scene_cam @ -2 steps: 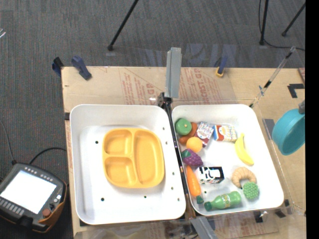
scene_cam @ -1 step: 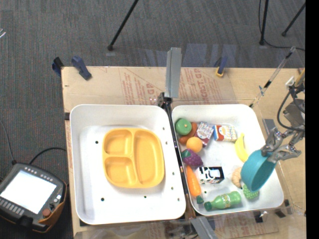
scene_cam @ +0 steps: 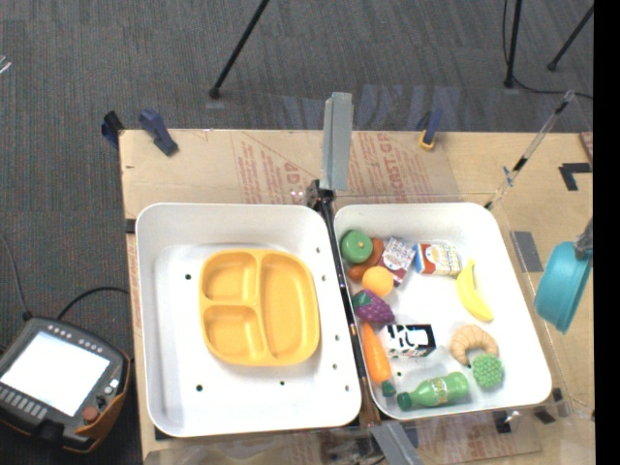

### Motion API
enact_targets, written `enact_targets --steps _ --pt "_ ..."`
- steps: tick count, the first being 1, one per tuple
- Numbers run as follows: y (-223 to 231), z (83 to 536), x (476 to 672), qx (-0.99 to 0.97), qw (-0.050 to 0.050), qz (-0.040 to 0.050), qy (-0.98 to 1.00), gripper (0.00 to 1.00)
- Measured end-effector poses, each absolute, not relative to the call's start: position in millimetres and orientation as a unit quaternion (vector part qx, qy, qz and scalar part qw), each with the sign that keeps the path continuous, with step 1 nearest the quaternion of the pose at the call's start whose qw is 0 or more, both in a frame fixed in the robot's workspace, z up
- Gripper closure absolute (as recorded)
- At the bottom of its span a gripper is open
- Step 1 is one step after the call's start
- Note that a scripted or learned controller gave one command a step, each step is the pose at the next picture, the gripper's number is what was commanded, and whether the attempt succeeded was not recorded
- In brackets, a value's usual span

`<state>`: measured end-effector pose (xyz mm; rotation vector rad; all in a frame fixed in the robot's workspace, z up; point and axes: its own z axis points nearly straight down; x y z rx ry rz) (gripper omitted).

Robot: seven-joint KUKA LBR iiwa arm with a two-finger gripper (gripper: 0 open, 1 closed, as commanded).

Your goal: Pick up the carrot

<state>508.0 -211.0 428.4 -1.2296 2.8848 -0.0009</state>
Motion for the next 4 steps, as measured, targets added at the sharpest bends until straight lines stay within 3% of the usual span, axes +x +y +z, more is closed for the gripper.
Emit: enact_targets --steps 1,2,3,4 --pt "-211.7 237.9 528.9 -0.519 -0.003 0.0062 0.855 1.00" --pt "-211.3 457.5 507.4 -0.558 0.005 -0.0049 0.830 1.00" --pt "-208.7 301.6 476.5 -0.652 -0.001 0.0068 0.758 1.00" --pt "-210.4 458.4 525.0 -0.737 0.003 -0.0010 0.676 1.00"
